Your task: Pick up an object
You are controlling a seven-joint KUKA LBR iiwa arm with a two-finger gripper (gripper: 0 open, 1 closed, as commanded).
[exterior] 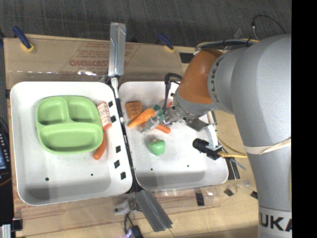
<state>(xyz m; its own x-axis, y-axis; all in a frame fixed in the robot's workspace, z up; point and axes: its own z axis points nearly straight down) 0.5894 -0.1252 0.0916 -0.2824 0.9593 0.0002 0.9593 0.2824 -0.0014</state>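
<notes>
**Claw low among the toy food, nothing lifted yet**

Brown cardboard covers the tabletop (64, 53), and on it sit two shallow white bins side by side, split by a metal divider strip. Inside the left white bin (29, 177) lies a light green plastic tray with three compartments (69, 123), with a small red-and-white labelled cylinder (103, 114) touching its right edge and a thin orange carrot-like stick (99, 150) just below that.

Work centres on the right white bin (198, 172). The claw (161, 119) is low among a cluster of items near the bin's upper middle: an orange toy carrot (140, 118) just to its left, a small brown square piece (133, 106) above that, and a short red-orange piece (164, 129) directly under it. A green pepper-shaped toy (156, 147) lies apart, a little nearer the camera.

By my reading, the pick is at the grasp stage, and lifting remains. Whether anything sits in the claw, or how wide it stands, I cannot tell; the tips blur into the clutter. The orange toy carrot seems the likeliest target, touching or nearly touching the tips.
</notes>
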